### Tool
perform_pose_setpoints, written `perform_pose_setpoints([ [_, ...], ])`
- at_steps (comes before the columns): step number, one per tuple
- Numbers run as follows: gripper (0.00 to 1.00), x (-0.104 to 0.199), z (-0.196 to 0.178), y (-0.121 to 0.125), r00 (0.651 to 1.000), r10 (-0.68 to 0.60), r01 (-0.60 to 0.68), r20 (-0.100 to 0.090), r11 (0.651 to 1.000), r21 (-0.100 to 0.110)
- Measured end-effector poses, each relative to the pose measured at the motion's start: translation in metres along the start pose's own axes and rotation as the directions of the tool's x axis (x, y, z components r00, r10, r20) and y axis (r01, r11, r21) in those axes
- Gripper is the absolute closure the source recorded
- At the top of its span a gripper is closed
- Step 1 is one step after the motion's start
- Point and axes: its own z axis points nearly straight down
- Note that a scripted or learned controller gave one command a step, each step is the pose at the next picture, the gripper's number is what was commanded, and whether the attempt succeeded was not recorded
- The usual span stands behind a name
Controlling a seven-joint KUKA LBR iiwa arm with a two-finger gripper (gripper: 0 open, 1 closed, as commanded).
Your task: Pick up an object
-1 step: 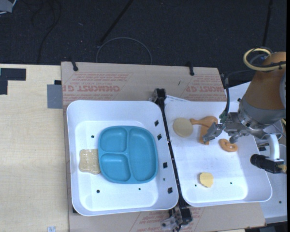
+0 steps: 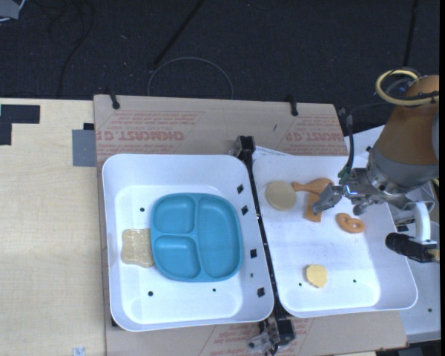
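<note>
- Gripper [image 2: 328, 199] sits low over the right bin [image 2: 389, 291], reaching in from the right side of your view; its dark fingers [image 2: 323, 202] point left, and you cannot tell whether they are spread or closed, or whether anything is caught between them.
- The fingers overlap an orange, handle-shaped toy [image 2: 314, 196], which lies in the upper middle of that bin; contact is unclear from this angle.
- Just left of the orange piece you see a round beige disc [image 2: 281, 196], touching or nearly touching its upper end.
- A small orange ring-shaped piece [image 2: 350, 224] lies just below the wrist, to the right of the fingers.
- A small yellow piece [image 2: 316, 275] rests alone near the bin's front edge, well apart from the rest.
- In the left bin [image 2: 119, 191] you have a blue divided plate [image 2: 196, 236] with three compartments, lying flat near the middle.
- A pale tan sponge-like square [image 2: 136, 247] lies against the plate's left edge.
</note>
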Motion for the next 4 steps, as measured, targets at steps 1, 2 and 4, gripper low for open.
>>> perform_pose_setpoints([
  [1, 0.00, 0.005, 0.044, -0.001, 1.000, -0.001, 0.001, -0.002, 1.000, 0.006],
  [2, 0.00, 0.006, 0.098, -0.002, 1.000, 0.000, 0.000, -0.002, 1.000, 0.007],
  [4, 1.00, 0.007, 0.022, 0.001, 1.000, -0.001, 0.001, 0.000, 1.000, -0.004],
])
